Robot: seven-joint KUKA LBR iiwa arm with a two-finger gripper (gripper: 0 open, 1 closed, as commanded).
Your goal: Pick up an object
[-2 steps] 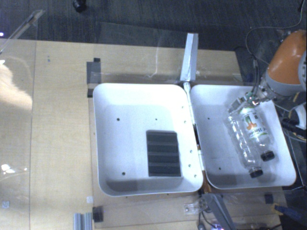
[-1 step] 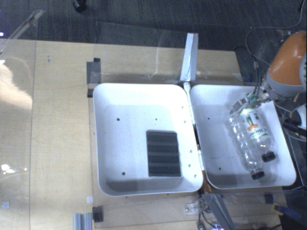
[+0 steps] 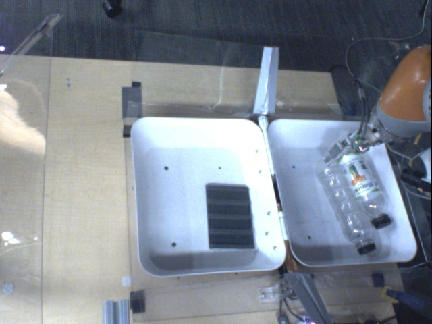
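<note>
In the right bin (image 3: 304,181), two clear plastic bottles lie side by side with their black caps toward the front. One has a green and white label (image 3: 361,181); the other (image 3: 341,204) is plain. A black ribbed rectangular pad (image 3: 229,214) lies flat in the left bin (image 3: 169,154). My gripper (image 3: 354,144) hangs low over the back right of the right bin, right at the bottles' far ends. Whether it touches them is unclear.
The arm's orange band (image 3: 407,90) rises above the right bin's back right corner. A metal bar (image 3: 266,79) stands behind the seam between the bins. Cables lie off the bench to the right and front.
</note>
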